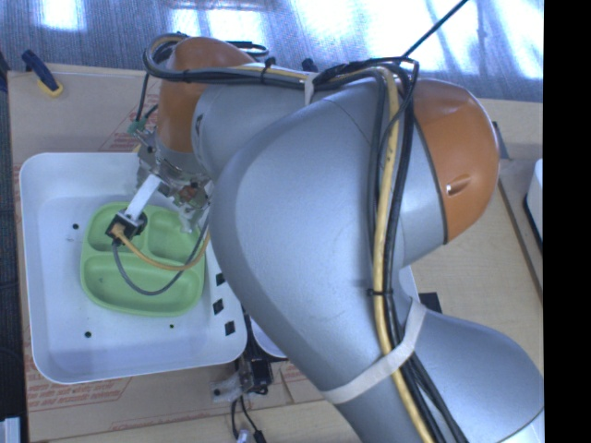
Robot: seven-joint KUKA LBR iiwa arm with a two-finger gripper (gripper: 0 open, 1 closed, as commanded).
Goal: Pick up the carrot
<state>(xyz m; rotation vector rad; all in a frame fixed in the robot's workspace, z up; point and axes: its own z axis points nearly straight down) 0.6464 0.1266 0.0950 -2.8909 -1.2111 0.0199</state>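
One white bin [46,275] is seen plainly, on the left. In it lies one green plate [102,280] — a single piece divided into compartments, of which I can count at least two. On the floor of the bin I count three small dark dots [89,333], and along its right rim three small black squares [219,293], though the arm hides a part of that rim. There is one robot arm [351,247] with two orange sections [457,164], and one gripper [189,212]. At the far left, outside the bin, lies one blue tool [39,70] with a yellow tip — one only
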